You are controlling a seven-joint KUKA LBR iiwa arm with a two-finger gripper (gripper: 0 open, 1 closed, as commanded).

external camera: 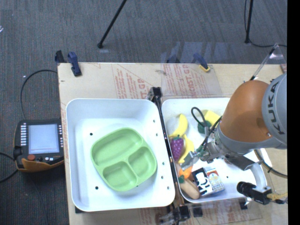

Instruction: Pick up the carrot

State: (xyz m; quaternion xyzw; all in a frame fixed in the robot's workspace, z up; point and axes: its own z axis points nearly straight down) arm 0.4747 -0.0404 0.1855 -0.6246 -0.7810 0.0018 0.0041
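Note:
The carrot [184, 173] is a small orange piece near the front left corner of the right bin [220, 100], between purple grapes [176, 147] and a tan bread roll [190, 189]. My gripper [192, 159] reaches down into that bin from the right, its tip just above and behind the carrot, close to it. The arm's orange band [247, 116] and grey wrist hide much of the bin's right half. Nothing is visibly held.
A banana [181, 124], a second yellow fruit [189, 144], a black looped item [198, 115], a yellow block [212, 117] and a printed small box [207, 180] crowd the right bin. The left bin [75, 111] holds a green divided plate [123, 159].

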